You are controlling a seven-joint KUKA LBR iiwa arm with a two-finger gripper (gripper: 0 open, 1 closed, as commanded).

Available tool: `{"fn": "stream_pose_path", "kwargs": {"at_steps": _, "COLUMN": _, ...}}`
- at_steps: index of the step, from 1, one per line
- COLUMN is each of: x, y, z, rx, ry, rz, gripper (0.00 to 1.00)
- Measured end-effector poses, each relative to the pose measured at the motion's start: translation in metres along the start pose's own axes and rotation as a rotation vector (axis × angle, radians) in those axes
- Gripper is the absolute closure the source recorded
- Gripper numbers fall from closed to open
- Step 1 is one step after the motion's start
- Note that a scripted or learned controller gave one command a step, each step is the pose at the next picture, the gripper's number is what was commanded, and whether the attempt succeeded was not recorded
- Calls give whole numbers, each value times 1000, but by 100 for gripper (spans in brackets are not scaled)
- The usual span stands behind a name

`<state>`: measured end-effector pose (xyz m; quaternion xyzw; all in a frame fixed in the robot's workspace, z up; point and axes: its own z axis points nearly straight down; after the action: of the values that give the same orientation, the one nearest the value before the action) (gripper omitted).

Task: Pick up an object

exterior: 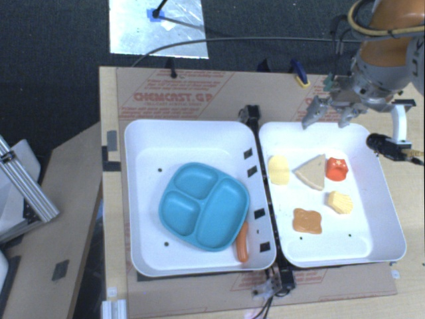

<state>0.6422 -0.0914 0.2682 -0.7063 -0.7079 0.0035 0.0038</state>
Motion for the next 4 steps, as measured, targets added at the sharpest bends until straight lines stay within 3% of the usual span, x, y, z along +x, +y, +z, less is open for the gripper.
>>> {"fn": "stream_pose_path", "kwargs": {"at_steps": 1, "x": 0, "y": 2, "z": -8, "rx": -12, "ry": -1, "rz": -2, "gripper": 0}}
{"fn": "stream_pose_path", "kwargs": {"at_steps": 2, "x": 1, "y": -2, "z": 34, "rx": -9, "ry": -1, "rz": 0, "gripper": 0}}
{"fn": "stream_pose_path", "kwargs": {"at_steps": 4, "x": -10, "y": -4, "z": 155, "rx": -8, "ry": 0, "rz": 1, "gripper": 0}}
